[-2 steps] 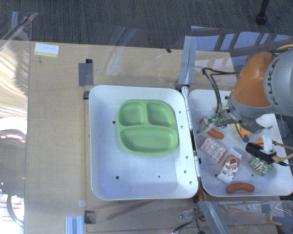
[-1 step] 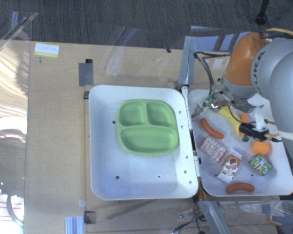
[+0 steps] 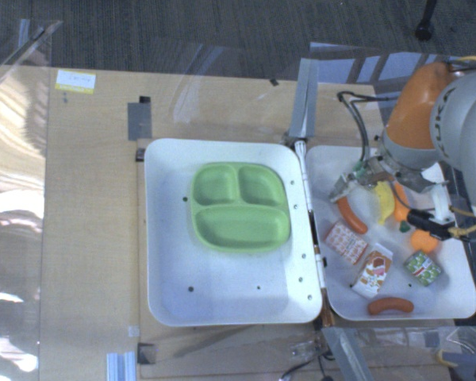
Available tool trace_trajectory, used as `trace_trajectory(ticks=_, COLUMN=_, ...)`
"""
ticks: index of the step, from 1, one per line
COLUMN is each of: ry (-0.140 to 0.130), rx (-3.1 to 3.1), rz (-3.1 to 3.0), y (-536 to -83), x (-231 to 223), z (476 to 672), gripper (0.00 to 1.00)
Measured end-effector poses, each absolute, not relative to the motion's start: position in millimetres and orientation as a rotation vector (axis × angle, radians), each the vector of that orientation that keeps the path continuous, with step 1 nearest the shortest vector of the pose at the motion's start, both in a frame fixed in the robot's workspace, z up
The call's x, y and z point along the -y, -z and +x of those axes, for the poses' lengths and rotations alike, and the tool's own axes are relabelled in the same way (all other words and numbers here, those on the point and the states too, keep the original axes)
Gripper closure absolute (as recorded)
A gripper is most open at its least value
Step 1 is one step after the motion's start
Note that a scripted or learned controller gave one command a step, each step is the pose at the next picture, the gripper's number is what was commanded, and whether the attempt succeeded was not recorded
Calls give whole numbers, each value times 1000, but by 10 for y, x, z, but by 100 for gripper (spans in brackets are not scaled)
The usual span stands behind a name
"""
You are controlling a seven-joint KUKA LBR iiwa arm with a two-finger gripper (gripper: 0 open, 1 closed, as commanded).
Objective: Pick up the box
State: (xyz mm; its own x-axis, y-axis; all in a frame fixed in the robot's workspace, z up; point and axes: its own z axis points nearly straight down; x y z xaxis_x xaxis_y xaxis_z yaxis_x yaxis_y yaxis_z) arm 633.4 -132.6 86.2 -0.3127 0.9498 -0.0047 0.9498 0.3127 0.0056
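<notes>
Okay, the right bin (image 3: pixel 460 300) holds the clutter, and three things there could count as the box: a red patterned box (image 3: pixel 347 243) lying flat near the bin's left wall, a white-and-red carton (image 3: pixel 373 272) just beside it towards the front, and a small green box (image 3: pixel 422 268) further right. The gripper (image 3: pixel 363 175) hangs over the back of that bin, above an orange sausage (image 3: pixel 351 213) and apart from all three boxes; whether it is spread or closed can't be made out, and nothing is visibly in it. The boxes look like light, stiff toy cartons with slick printed faces, likely to skid if nudged. Best hold is probably across the carton's short sides. The left bin (image 3: pixel 163 292) carries a green divided plate (image 3: pixel 239 206).
</notes>
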Motion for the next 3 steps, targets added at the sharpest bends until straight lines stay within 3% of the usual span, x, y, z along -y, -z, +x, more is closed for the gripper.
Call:
trace_trajectory(ticks=1, ry=-5, rx=-2574, rz=1787, y=-868, x=1055, z=6272, gripper=0)
trace_trajectory(ticks=2, ry=22, rx=-2570, rz=1863, y=-862, x=1111, z=6632, gripper=0)
trace_trajectory(ticks=3, ry=-6, rx=-2570, rz=1793, y=-872, x=1093, z=6173, gripper=0)
